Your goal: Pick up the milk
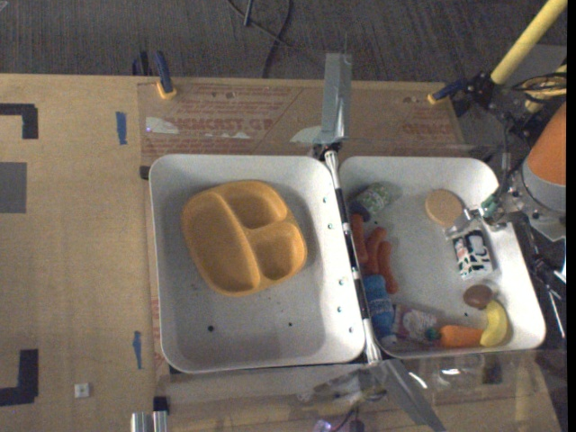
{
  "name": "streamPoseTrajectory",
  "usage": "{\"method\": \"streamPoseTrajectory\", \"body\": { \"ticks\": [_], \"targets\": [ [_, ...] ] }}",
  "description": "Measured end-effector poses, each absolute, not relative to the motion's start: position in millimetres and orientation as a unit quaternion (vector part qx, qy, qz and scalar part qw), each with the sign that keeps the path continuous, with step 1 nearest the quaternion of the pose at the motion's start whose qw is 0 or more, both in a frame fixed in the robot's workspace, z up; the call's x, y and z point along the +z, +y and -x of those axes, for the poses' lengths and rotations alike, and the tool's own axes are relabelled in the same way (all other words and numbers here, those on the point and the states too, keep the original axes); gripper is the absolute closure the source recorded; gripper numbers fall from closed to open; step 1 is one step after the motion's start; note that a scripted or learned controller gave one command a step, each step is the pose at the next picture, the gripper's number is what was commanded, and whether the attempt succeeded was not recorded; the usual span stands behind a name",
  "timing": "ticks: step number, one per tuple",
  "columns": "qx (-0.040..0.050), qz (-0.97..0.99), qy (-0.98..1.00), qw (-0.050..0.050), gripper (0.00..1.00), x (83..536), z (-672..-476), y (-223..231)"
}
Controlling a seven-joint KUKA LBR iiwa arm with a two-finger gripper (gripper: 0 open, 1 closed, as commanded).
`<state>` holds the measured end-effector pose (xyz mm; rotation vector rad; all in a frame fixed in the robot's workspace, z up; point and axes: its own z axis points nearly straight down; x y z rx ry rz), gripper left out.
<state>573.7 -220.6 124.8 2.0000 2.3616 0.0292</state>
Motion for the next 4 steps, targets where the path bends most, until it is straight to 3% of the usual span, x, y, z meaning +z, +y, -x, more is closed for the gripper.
{"method": "streamPoseTrajectory", "body": {
  "ticks": [1, 2, 3, 4],
  "targets": [
    [0.0144, -0.704, 0.71, 0.017, 0.0, 105.2, -581.8, -212.8],
    [0.0173, -0.722, 0.692, 0.019, 0.0, 105.9, -563.3, -212.5],
    [0.0157, -0.723, 0.69, 0.031, 1.0, 123.8, -566.6, -221.0],
    [-0.0007, -0.743, 0.669, 0.0, 1.0, 226.2, -564.5, -201.1]
  ]
}}
